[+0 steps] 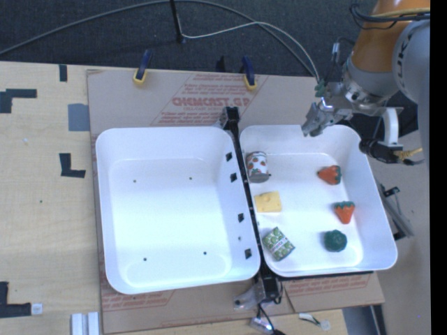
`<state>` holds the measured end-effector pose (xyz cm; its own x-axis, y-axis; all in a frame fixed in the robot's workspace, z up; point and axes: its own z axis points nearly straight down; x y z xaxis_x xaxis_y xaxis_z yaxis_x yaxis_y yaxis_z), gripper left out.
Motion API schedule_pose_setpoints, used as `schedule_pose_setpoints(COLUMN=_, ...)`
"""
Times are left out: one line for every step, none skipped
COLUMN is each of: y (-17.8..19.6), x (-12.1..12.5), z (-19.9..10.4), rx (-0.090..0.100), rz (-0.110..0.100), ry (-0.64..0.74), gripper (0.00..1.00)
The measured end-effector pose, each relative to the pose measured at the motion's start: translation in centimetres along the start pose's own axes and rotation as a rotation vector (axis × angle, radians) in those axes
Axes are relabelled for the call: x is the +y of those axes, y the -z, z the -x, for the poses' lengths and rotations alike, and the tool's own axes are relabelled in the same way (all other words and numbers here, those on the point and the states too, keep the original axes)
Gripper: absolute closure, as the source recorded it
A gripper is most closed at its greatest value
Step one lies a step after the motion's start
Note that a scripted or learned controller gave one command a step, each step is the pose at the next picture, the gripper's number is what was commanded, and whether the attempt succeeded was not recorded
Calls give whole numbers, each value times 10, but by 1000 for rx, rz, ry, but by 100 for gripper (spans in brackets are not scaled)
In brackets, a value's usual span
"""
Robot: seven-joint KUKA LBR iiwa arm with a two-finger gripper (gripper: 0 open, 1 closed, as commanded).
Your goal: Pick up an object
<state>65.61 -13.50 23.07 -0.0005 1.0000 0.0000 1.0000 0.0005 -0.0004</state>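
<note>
The right bin (370, 260) holds several small objects. A small can with red spots (257, 165) lies near its left wall, with a yellow block (268, 202) just below it. A green patterned packet (278, 243) rests near the front left. At the right side are a red-orange toy (330, 175), a strawberry (344, 211) and a dark green round toy (335, 241). My gripper (313, 126) hangs over the bin's back rim, above and apart from all the objects. Nothing shows between its fingers.
The left bin (112, 187) stands beside the right one, with black clips (230, 115) along the shared wall. Two blue-and-yellow clamps (143, 69) hold the cardboard sheet at the back. A cable (279, 33) runs across the dark floor behind.
</note>
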Motion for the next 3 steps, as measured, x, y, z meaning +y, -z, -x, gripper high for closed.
schedule_pose_setpoints(y=-151, x=-61, z=-37, rx=1, rz=-7, ry=0, gripper=0)
schedule_pose_setpoints(y=-146, x=-39, z=-36, rx=0, rz=1, ry=0, gripper=0)
schedule_pose_setpoints(y=-150, x=6, z=-35, rx=1, rz=-23, ry=-1, gripper=0)
